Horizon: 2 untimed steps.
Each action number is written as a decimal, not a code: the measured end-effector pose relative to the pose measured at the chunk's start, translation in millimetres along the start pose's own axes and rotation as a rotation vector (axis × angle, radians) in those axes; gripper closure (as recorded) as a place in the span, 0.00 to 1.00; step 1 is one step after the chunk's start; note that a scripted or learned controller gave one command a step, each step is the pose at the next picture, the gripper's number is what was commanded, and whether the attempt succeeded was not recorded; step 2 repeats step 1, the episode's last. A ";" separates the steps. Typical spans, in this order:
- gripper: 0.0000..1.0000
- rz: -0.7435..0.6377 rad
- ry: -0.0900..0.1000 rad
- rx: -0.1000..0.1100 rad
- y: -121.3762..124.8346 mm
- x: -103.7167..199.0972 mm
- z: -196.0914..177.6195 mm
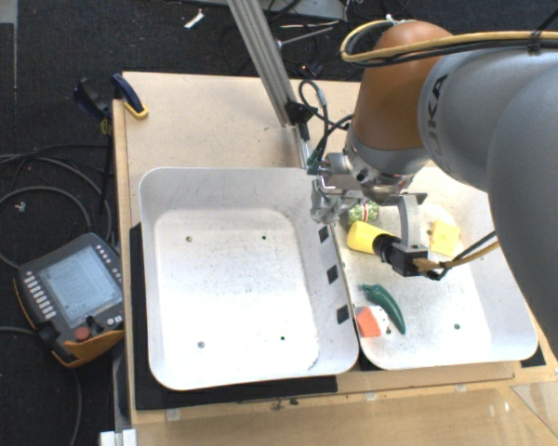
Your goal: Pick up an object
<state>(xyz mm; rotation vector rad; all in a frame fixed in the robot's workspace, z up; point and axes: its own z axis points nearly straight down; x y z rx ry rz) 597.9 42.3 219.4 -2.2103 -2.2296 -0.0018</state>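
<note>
My gripper (329, 201) hangs low over the far left corner of the right bin (502, 328), close to the divider between the bins. Just right of it lie a small green and white object (364, 214) and a yellow cylinder with a black end (368, 239). A yellow block (444, 238) rests further right, partly behind a dark cable end. A green curved piece (387, 306) and an orange and white block (372, 322) lie nearer the bin's front. The wrist hides whatever is directly under the gripper.
The left bin (225, 272) sits beside the right one, and their rims meet under the gripper. A slanted metal rail (260, 49) runs down from the top. A teach pendant (70, 295) lies on the floor to the left.
</note>
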 end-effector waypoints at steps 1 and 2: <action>1.00 0.000 -0.001 -0.001 5.6 54.0 4.1; 1.00 0.000 -0.001 -0.001 5.6 54.0 4.1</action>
